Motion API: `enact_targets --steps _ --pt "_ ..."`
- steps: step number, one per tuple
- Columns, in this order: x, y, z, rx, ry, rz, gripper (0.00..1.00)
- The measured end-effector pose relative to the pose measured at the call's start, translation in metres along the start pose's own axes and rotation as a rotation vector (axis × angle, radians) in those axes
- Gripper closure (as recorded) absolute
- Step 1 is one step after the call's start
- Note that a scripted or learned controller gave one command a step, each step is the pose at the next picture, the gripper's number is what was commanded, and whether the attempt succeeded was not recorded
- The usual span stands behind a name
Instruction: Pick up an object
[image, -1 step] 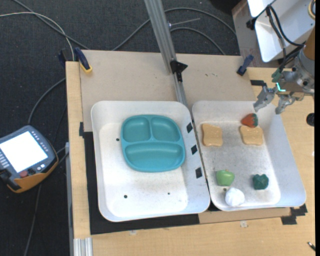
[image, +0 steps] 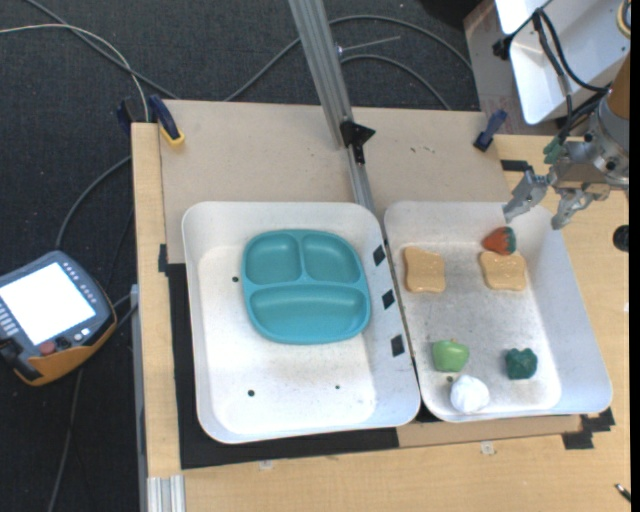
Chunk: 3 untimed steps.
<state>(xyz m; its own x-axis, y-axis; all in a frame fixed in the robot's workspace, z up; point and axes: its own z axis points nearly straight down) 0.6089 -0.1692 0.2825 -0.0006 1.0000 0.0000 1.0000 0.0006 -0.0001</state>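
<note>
Red-green toy (image: 499, 241) just below the spread, empty jaws (image: 545, 206), touching one bread slice (image: 502, 271).

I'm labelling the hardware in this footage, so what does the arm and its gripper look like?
The gripper is metallic grey, with two slim silver-grey fingers branching from a compact grey body. Small teal-green fittings sit on that body near the wrist. Above it, the arm shows an orange band, and black cables loop alongside it in front of a white housing at the view's upper right.

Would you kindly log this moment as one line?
gripper: open, above right bin far edge | nothing held | nearest: red item
</note>
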Motion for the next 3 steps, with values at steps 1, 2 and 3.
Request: enact_targets --steps 1,2,3 --pt "0.008 0.002 0.045 0.004 0.001 -0.001 0.00" --pt "0.018 0.004 0.095 0.006 0.002 -0.001 0.00" --pt "0.015 0.011 0.154 0.004 0.001 0.000 0.00"
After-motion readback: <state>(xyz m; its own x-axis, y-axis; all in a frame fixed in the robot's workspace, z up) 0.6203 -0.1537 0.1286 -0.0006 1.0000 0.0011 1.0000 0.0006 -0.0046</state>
